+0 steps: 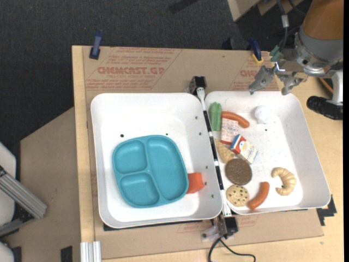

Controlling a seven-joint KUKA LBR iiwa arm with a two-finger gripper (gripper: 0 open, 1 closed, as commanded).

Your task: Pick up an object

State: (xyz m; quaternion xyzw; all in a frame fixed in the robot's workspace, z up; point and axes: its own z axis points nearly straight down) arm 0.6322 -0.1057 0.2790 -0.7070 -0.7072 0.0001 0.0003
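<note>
Your gripper (271, 82) sits above the far edge of the right bin (305, 146), fingers spread apart with nothing between them. The arm (322, 21) comes in from the upper right, orange band visible above the wrist.

Right bin contents, all pickable, none touched by the gripper:
- white ball (260, 113) near the far wall, closest item to the gripper
- sausage (235, 118) just left of the ball
- green pickle-like piece (216, 115) along the left wall, upright along the divider
- red-and-white packet (229, 131) under the sausage
- small carton with blue and red print (242, 148) just below the packet, lying on a pale flat piece; can't tell what that piece is
- brown round patty (239, 171) in the middle-left
- chocolate chip cookie (237, 195) at the near-left corner, just beside the patty
- second sausage (258, 195) at the near edge, right of the cookie
- croissant (284, 179) right of that, on its own

Left bin (109, 113):
- teal divided plate (150, 170), three compartments, lying flat in the middle
- orange block (194, 182) touching the plate's right edge, near the divider

Both bins sit side by side on a cardboard sheet (136, 70) on the bench.
</note>
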